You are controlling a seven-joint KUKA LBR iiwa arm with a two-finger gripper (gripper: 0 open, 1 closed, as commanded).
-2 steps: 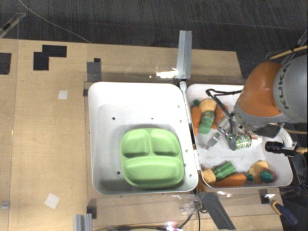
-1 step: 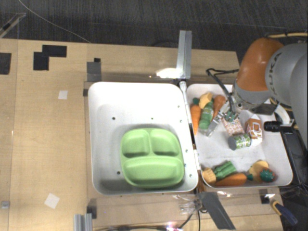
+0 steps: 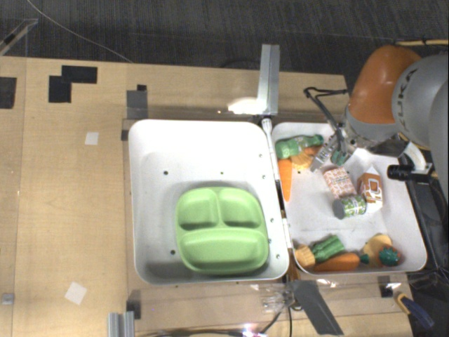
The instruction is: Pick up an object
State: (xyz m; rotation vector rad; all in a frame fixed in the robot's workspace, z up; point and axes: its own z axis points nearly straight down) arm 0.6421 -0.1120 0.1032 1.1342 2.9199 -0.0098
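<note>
My end effector hovers at the right bin's twelve o'clock; grip state unclear, so crowded toys may deflect it.

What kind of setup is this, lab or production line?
Most likely a robotics lab bench for grasping trials. Two shallow white bins sit side by side on a wooden bench; the right one holds toy food such as a carrot, the left one a green divided tray, with the gripper over the toys.

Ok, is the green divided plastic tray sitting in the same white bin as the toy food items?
No, the green divided plastic tray lies alone in the left white bin, while the toy food items are in the right white bin.
</note>
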